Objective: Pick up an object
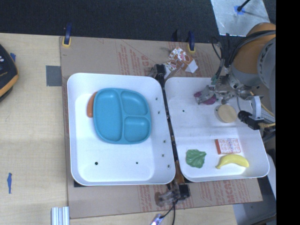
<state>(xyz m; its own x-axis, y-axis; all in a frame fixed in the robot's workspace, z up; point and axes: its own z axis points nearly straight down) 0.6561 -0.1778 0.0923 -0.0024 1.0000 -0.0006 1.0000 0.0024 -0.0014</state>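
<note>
Cardboard-covered bench; gripper [216, 89] low in right bin [187, 125] upper right, over purple object [205, 96]; grasp state unclear.

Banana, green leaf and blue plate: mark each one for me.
banana [232, 161], camera view, middle of its curved body
green leaf [195, 158], camera view, centre of the leaf
blue plate [123, 115], camera view, ridge between its compartments

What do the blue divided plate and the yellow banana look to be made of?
The blue divided plate: likely moulded plastic, one flat colour with a soft sheen and rounded compartment ridges. The yellow banana: probably a plastic or rubber toy, uniformly bright yellow and smooth; the view is too coarse to tell which.
</note>
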